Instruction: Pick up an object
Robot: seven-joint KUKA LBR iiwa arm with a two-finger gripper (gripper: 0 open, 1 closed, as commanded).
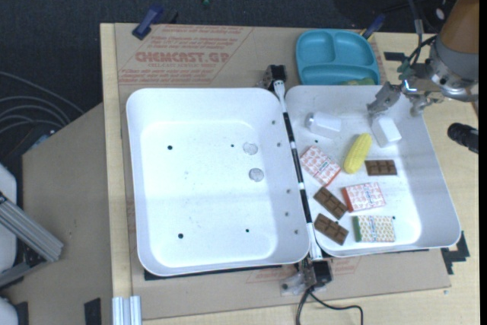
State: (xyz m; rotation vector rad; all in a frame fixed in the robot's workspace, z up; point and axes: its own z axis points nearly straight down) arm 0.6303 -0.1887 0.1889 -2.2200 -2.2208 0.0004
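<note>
Dark carpet surrounds the desk [190, 49], and on it we see two white bins side by side: the left bin [152, 118] and the right bin [434, 186]. We take the corn cob [358, 152] in the right bin as our landmark. Just left of it lies a red-and-white packet [319, 165]; just right of it, a brown chocolate bar [380, 167]. Below it sit two more brown bars [329, 202] [332, 228], a red packet [364, 197] and a pale patterned packet [375, 228]. Up and left of the corn lies a clear cup on its side [322, 122]. A white block [386, 131] lies just up and right of the corn. The end effector [397, 93] hangs above the block, at the bin's far edge; we cannot tell whether it is apart or together. Behind the corn, outside the bin, rests a blue divided tray [335, 57].
</note>
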